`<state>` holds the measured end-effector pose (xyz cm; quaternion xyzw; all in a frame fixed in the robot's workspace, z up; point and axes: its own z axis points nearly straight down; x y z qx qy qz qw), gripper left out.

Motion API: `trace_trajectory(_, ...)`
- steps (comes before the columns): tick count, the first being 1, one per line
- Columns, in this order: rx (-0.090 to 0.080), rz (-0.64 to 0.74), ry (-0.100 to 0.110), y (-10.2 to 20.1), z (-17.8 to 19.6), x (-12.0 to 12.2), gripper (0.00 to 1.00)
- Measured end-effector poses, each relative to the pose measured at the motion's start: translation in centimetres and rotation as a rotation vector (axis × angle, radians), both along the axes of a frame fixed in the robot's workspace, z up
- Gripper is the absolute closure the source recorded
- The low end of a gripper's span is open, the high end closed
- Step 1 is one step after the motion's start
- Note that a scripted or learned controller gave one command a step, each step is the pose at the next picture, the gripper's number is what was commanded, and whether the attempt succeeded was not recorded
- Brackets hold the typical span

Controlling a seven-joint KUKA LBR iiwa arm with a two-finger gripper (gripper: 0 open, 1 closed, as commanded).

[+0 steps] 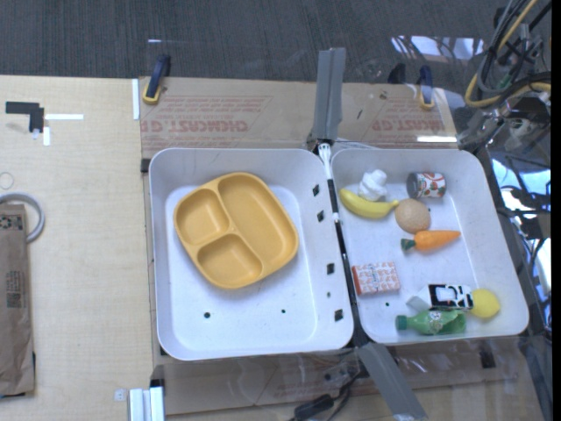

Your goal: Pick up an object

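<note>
End effector: open or closed cannot be told from this view.

Right bin (493, 202): shallow, white, smooth plastic with rounded corners. It holds all the loose candidates for picking.
- Curved yellow banana (365, 204), glossy, with a lumpy white object (374, 181) touching its upper side.
- Short cylindrical can (426, 184) with a red and white label, lying on its side near the far wall.
- Tan rounded ball (412, 215), matt, just beside the banana's tip.
- Tapered orange carrot (436, 240) with a green stub, touching the ball's lower edge.
- Flat red-and-white patterned box (376, 278) near the dividing wall.
- Black-and-white small item (450, 296), kind unclear, against an oval yellow lemon (486, 303).
- Green bottle (431, 323), lying flat by the near wall.

Left bin (165, 261): same make. It holds a smooth yellow three-compartment plate (235, 229), set at a slant.

Both bins sit on printed cardboard (228, 112).
</note>
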<state>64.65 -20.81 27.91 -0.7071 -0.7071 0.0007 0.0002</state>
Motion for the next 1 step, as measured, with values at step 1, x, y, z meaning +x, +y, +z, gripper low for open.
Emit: trace_trajectory(1,0.0,0.061,0.001,4.57,-10.76,1.22,0.0)
